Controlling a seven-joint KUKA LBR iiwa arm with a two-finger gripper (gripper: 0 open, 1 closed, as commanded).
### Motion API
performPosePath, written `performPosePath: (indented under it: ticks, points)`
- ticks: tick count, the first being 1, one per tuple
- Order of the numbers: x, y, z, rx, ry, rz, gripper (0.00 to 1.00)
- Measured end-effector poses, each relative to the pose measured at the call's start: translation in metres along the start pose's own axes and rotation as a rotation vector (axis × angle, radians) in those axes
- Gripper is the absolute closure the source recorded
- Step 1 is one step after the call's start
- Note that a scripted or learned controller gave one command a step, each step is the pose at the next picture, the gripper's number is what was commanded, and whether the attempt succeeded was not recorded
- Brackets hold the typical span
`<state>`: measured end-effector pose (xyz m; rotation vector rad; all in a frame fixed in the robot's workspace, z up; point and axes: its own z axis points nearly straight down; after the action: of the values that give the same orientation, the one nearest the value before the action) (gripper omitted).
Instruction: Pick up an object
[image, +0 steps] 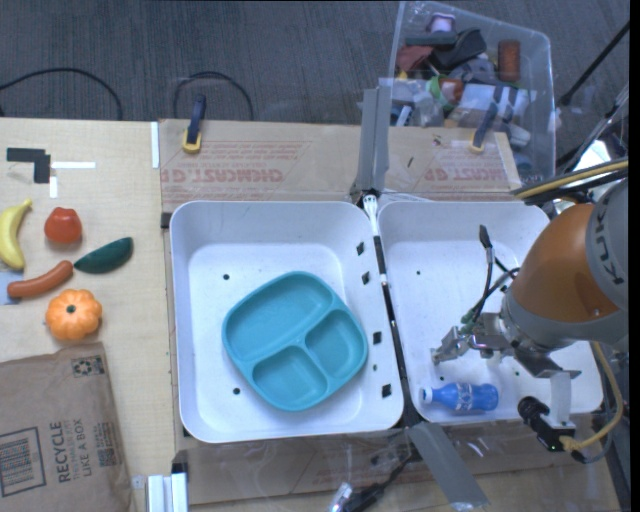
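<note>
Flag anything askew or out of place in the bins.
The teal divided tray sits rotated, askew to the left bin. The blue bottle lies on its side in the right bin, below the gripper. No spills or damage seen.

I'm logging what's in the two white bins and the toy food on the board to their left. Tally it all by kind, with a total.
Divided plate, left bin: 1
Bottle, right bin: 1
Banana: 1
Tomato: 1
Sausage: 1
Pumpkin: 1
Dark green vegetable: 1
Total: 7
</note>
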<state>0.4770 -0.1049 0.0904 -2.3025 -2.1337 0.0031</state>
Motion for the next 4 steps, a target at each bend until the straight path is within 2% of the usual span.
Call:
performPosePath:
  ticks: [1, 2, 3, 4]
  points:
    - [-0.078, 0.007, -0.096, -0.001, -0.001, -0.194, 0.0]
    - [-0.015, 0.021, 0.0, -0.001, 0.0, -0.162, 0.0]
    - [-0.041, 0.156, -0.169, -0.002, -0.003, -0.271, 0.0]
    - [0.015, 0.132, -0.048, 0.001, -0.001, -0.143, 0.0]
